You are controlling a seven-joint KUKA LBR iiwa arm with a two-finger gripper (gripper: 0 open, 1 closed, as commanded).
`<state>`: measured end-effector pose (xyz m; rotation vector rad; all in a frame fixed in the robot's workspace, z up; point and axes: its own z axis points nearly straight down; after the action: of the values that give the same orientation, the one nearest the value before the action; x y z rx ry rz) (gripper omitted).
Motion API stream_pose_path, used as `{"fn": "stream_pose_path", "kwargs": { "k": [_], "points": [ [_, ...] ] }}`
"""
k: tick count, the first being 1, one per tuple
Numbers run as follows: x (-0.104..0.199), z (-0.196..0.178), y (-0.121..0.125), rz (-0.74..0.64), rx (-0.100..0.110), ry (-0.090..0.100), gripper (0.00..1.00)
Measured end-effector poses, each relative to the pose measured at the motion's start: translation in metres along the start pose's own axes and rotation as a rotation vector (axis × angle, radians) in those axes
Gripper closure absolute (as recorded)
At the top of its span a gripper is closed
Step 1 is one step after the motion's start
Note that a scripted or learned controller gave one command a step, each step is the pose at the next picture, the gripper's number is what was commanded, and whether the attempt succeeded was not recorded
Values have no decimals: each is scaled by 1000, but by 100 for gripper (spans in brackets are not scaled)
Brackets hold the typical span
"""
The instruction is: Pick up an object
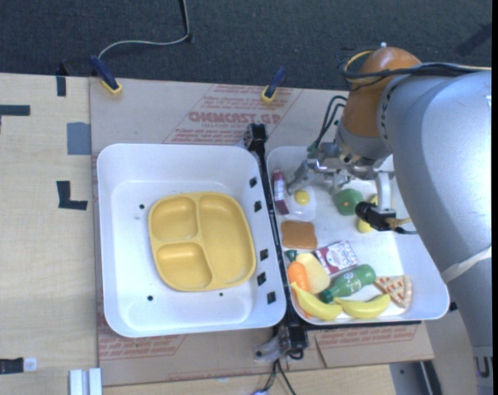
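Hanging over the far end of the right bin (pixel 434 290), the gripper (pixel 314 171) sits low among the toy food, though whether its jaws stand apart or together I cannot tell — the metal parts blur into one another from this slanted view. Which object it will go for is a judgement: the nearest candidates are the white egg with a yellow yolk (pixel 301 197), lying just beside and slightly toward the near side of the gripper, and the green round piece (pixel 347 201), off to the gripper's right and partly under the wrist. Nearer the camera lie the brown cracker-like slab (pixel 299 235), then the crowded heap — bananas (pixel 347 307), a green bottle (pixel 350 281), a pizza slice (pixel 396 289). So the likeliest pick is almost straight below, calling for a short descent rather than a traverse; the egg looks flat and round, with no long axis to line up with. The left bin (pixel 117 220) holds a yellow divided plate (pixel 202 241), well apart from the gripper across the shared rims.
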<state>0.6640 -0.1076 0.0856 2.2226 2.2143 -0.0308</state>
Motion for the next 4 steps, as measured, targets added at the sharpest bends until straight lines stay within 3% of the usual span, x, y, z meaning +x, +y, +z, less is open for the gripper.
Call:
{"fn": "stream_pose_path", "kwargs": {
  "k": [1, 2, 3, 4],
  "points": [
    [3, 0, 0, 0, -2, 0, 0],
    [9, -11, 3, -2, -13, 9, 100],
    [9, -10, 2, -1, -13, 8, 0],
    [10, -1, 4, -3, -14, 7, 0]
  ]
}}
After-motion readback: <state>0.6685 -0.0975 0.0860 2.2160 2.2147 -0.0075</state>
